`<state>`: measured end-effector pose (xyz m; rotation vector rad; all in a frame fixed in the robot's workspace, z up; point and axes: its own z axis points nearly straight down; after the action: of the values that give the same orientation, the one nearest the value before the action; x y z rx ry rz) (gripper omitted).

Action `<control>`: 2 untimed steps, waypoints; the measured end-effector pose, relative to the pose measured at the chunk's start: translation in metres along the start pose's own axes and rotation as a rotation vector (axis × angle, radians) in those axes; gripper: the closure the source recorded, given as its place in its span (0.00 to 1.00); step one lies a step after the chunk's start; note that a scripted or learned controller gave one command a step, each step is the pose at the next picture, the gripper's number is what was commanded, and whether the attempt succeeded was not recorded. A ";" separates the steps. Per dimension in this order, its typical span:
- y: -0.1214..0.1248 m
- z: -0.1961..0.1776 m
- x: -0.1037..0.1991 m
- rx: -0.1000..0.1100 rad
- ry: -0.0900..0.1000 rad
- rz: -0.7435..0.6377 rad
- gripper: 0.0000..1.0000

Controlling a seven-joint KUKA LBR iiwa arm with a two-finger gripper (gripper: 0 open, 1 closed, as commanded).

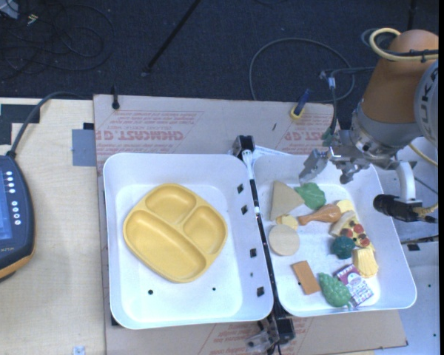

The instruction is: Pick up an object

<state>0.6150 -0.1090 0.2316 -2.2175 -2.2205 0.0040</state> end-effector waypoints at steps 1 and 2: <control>0.002 0.126 -0.003 -0.007 0.000 0.000 0.00; 0.030 0.145 -0.003 -0.003 0.000 0.002 0.00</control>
<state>0.6443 -0.1120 0.0862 -2.2211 -2.2197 0.0011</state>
